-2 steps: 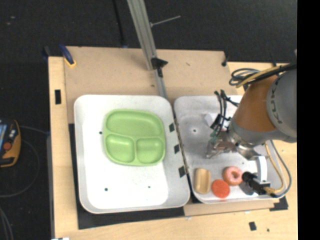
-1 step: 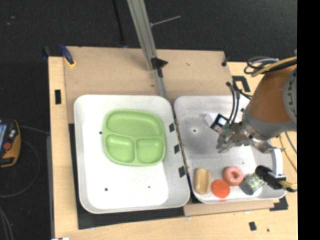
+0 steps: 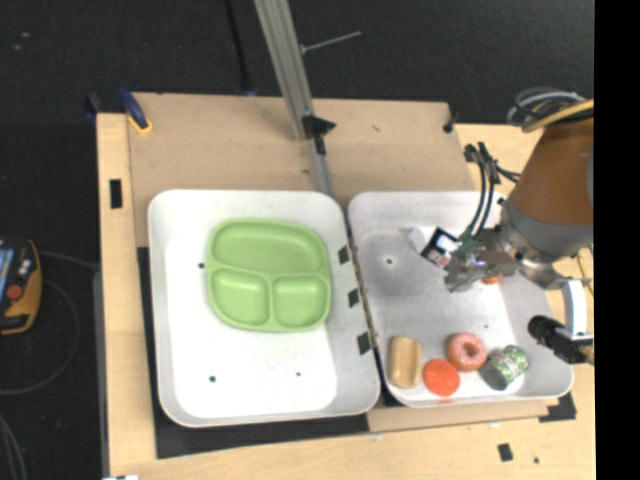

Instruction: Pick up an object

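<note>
My gripper (image 3: 462, 271) hangs over the middle of the right bin (image 3: 400, 288), below the arm's orange band; its fingers are too small and dark to read. Along that bin's near edge lie a tan cylinder (image 3: 403, 360), an orange-red ball (image 3: 441, 377), a pink doughnut (image 3: 466, 349) and a green and silver can (image 3: 504, 366). All of them rest on the bin floor, a short way below the gripper and apart from it. A small white and black item (image 3: 430, 242) lies just up-left of the gripper.
The left bin (image 3: 180, 368) holds a green divided plate (image 3: 269, 274). A grey metal post (image 3: 290, 68) rises behind the gap between the two bins. Dark clips (image 3: 352, 298) sit along the wall between the bins. The bench's cardboard edge (image 3: 260, 138) runs behind them.
</note>
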`<state>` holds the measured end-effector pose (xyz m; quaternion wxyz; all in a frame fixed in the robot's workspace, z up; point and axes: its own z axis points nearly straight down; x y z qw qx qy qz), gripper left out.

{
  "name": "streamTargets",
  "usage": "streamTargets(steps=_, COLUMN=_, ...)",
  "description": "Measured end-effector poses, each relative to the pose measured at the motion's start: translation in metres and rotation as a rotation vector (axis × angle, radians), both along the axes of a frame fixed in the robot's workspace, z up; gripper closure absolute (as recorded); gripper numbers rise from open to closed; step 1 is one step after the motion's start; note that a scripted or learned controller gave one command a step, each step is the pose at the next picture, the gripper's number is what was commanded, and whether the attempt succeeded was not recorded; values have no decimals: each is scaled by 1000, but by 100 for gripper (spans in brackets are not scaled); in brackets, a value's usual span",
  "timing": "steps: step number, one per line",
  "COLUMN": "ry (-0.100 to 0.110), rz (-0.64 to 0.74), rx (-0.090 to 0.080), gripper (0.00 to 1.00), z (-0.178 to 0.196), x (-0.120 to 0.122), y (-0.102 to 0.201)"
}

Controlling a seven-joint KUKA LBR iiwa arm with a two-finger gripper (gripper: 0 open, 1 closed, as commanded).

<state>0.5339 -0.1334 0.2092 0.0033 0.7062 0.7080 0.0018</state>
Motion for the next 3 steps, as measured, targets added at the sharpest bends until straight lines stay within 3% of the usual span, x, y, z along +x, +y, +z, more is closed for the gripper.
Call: streamTargets(steps=3, ry=5, rz=5, rx=3, gripper=100, z=28, x=64, y=158)
